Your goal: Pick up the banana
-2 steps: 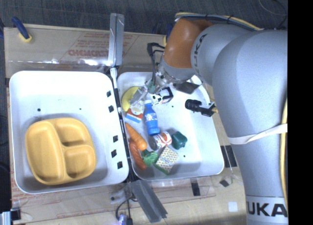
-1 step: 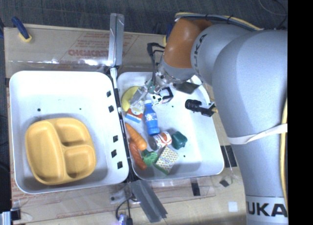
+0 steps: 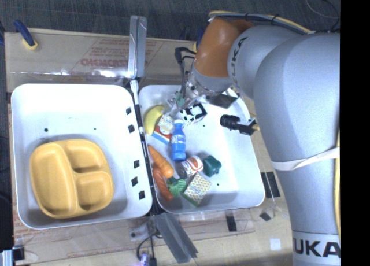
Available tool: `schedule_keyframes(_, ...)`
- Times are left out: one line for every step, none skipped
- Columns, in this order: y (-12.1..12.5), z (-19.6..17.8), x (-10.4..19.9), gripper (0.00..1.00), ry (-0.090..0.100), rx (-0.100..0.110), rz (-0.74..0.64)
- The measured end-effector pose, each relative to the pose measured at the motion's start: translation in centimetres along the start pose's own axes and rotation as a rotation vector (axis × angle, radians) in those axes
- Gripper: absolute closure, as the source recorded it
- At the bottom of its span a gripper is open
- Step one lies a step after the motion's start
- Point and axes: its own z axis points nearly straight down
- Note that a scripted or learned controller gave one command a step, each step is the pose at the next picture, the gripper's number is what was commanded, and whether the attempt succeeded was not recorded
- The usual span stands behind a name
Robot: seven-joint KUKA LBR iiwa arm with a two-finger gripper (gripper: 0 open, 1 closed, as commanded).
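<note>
Yellow: one banana in the right bin; one pincer nearby, grip unclear

My big grey arm casing looks like smooth moulded plastic with a soft sheen, and the orange band above my wrist is glossier. Both shallow white bins seem matt plastic. The yellow divided tray reads as smooth, slightly shiny plastic. The yellow banana looks smooth and waxy. The small blue bottle appears glossy plastic. The brown bench board looks like dull printed cardboard.
</note>
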Motion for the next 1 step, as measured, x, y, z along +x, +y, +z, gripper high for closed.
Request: schedule_keyframes(-0.01,0.01,0.0,0.0,0.0,0.0,0.0)
